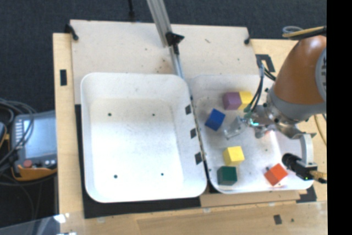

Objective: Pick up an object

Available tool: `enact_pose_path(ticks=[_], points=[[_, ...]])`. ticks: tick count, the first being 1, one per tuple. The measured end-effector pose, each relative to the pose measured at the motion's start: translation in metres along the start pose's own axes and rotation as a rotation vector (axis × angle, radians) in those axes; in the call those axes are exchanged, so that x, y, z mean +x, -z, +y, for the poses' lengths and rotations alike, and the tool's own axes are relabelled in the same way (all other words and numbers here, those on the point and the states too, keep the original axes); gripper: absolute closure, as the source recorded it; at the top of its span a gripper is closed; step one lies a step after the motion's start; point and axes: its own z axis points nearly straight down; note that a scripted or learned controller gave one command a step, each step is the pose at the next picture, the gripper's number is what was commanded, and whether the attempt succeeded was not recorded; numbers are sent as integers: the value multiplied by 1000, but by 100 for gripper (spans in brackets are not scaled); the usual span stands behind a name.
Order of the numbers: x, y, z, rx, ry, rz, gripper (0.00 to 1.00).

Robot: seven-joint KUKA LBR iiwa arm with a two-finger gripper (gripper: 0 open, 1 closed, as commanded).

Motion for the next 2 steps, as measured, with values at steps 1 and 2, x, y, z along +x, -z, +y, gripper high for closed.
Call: enact_pose_path(ticks=[1,2], points=[[0,2,1,-5,-3,-1,0],[-9,-58,-3,2,-4,-2,0]])
